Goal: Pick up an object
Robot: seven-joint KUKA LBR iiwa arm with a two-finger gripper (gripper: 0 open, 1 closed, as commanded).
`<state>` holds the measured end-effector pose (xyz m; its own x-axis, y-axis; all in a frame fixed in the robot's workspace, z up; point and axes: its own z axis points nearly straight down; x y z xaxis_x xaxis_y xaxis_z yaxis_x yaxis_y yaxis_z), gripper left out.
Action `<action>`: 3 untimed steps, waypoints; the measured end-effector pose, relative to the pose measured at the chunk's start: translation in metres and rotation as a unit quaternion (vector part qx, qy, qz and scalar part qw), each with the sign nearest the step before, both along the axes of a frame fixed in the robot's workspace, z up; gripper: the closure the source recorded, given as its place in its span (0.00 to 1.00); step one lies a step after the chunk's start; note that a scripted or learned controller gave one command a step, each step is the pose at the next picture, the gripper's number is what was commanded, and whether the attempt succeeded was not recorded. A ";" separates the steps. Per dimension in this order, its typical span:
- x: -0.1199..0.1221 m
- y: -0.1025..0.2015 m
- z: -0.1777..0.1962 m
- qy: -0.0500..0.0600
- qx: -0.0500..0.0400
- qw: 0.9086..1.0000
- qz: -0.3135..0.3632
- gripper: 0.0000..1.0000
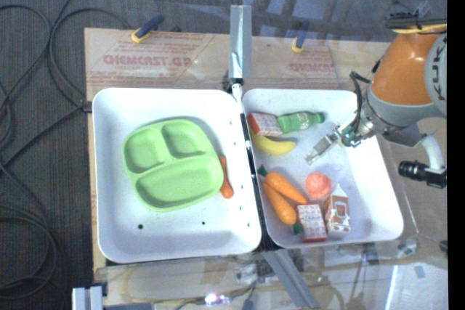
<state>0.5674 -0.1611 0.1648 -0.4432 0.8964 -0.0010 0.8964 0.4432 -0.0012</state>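
Toys for the pick lie loose in the right bin (378, 178): a bottle (299, 120) and a carton (266, 124) along the far side, a banana (274, 145) just below them, 2 carrots (282, 196) in the middle, a tomato (318, 184) beside those, and 2 small boxes (325, 218) at the near edge. They sit close together, some touching, so a clean grasp probably calls for an item with open space around it; the tomato and the banana look the most exposed. The claw (325, 145) hangs over bare floor of the right bin, between the bottle and the tomato, near both but touching neither. Its fingers slant toward the banana and nothing sits between them; whether they are spread or pressed together I cannot tell at this size. The left bin (109, 214) holds a green tray (173, 163) with another carrot (224, 178) against its right rim. Both bins rest on the table (167, 62).
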 end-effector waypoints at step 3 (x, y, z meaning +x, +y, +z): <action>0.102 0.031 -0.068 -0.001 -0.003 1.000 0.010 0.00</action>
